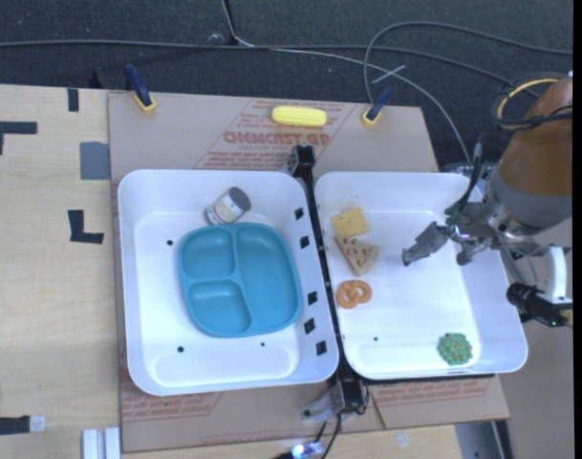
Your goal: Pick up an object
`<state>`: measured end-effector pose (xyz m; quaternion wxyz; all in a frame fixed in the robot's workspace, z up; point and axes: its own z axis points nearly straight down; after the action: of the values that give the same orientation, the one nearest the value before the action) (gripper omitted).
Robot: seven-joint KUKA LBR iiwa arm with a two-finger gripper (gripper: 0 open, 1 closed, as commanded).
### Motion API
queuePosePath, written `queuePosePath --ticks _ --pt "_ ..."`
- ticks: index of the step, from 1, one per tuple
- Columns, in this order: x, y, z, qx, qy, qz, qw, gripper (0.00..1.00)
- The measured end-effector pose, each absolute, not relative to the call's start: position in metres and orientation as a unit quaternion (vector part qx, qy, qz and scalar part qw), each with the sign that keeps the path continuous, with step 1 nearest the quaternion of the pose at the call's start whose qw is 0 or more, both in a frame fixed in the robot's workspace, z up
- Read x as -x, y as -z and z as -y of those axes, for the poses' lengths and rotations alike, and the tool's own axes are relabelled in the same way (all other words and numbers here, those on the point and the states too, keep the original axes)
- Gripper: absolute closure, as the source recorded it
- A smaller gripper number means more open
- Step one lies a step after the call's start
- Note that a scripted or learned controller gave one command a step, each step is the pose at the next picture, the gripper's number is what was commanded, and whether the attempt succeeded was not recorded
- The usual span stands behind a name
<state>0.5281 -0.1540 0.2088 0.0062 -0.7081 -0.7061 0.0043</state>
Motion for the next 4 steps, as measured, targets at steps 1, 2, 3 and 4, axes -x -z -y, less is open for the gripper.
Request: queuePosePath --ticks 1,2,3,4 --pt "-0.531 -0.216 0.154 0.707 -0.0005 0.708 0.001 0.0" --pt "-0.531 -0.152 0.157 0.707 -0.0024 0.707 0.003 0.0" --pt "-0.538 -0.103 0.158 0.707 -0.0019 0.708 0.002 0.0" --pt "-0.538 -0.085 0.158 0.707 -0.0008 0.708 0.0 0.0"
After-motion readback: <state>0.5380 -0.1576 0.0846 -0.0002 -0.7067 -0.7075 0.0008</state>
